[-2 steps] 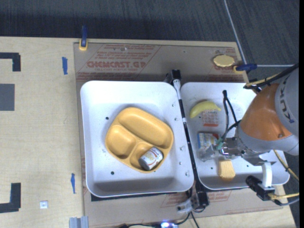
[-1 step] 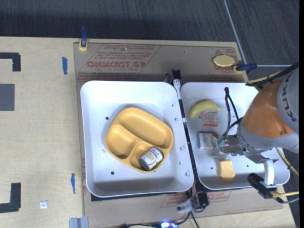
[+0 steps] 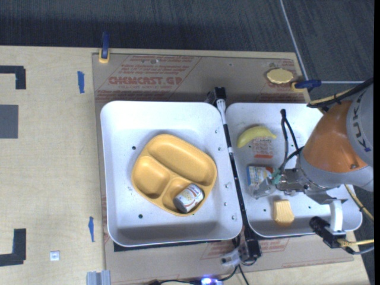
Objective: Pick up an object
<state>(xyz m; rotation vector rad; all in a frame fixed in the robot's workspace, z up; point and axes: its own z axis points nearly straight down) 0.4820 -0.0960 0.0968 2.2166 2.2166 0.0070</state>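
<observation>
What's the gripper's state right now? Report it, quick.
Gripper: low in the right bin, at the crumpled packet. Whether it is open, closed or holding anything cannot be told.

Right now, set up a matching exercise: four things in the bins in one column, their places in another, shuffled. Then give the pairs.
Things:
1. yellow tray
2. small can
3. banana
4. yellow sponge block

Places:
A. far part of the right bin
B. near part of the right bin, below the tool
C. middle of the left bin
D. in a tray compartment

Pairs: 1-C, 2-D, 3-A, 4-B
</observation>
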